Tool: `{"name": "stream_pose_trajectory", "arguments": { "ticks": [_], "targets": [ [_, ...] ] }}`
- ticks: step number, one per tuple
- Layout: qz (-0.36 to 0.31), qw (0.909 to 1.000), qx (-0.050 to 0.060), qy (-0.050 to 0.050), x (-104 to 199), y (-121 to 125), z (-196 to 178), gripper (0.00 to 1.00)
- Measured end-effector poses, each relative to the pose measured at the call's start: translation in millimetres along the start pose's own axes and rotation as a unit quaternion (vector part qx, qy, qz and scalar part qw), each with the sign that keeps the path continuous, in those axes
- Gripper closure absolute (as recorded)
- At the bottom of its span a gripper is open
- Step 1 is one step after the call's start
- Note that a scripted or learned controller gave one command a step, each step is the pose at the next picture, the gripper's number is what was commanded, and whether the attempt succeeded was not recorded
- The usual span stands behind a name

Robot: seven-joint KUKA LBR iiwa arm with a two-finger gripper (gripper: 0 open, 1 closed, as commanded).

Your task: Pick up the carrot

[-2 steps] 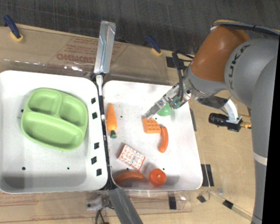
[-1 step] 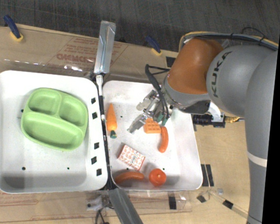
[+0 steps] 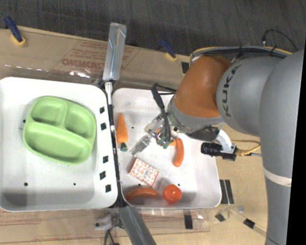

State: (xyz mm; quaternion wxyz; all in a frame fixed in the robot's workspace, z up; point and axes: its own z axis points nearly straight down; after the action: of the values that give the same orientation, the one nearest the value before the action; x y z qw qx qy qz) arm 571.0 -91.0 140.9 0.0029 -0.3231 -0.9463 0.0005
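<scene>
While jaws (image 3: 150, 136) hang apart, carrot (image 3: 122, 131) lies just beside, in rt bin (image 3: 208, 176).

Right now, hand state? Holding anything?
Hand: above the right bin, just right of the carrot. Nothing seen between its fingers; open or shut cannot be told.

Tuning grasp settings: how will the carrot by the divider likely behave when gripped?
The carrot looks smooth and tapered, so fingers may slip toward its thin end. Its rounded body could roll if nudged. It lies near the right bin's wall, probably crowding one finger.
</scene>
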Motion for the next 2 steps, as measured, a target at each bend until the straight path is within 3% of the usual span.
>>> {"name": "stream_pose_trajectory", "arguments": {
  "ticks": [1,2],
  "targets": [
    [-0.001,1.0000,0.001,0.001,-0.9,-0.1,-8.5,1.00],
    [0.338,0.9413,0.000,-0.001,-24.5,39.6,-64.7,1.00]
  ]
}}
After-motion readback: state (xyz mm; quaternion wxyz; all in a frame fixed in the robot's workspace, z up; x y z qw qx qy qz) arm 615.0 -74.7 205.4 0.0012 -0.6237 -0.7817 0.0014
